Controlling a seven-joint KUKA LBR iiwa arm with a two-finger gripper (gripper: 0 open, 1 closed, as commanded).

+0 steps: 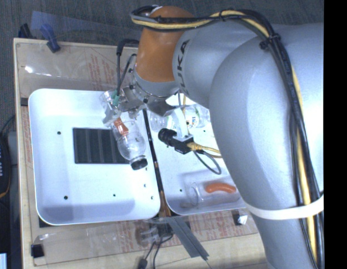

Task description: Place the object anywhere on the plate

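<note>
A grey robot arm [257, 105] with an orange band [159, 38] above its wrist reaches in from the right and covers most of the right bin [179, 198]. Beside it sits the left bin [56, 172], a shallow white tray with a dark ribbed plate [95, 145] flat on its floor. The gripper [118, 106] hangs over the left bin's upper right part, close to the wall where the two bins meet. Just below it a clear plastic bottle [129, 142] with a dark cap and an orange label lies tilted, its cap end towards the bins' shared wall and its body overlapping the plate's right edge. The bottle's upper end meets the gripper, but whether the jaws are spread or clamped on it cannot be told from here. In the right bin, an orange object [219, 188] lies near the front wall beside a clear item.
</note>
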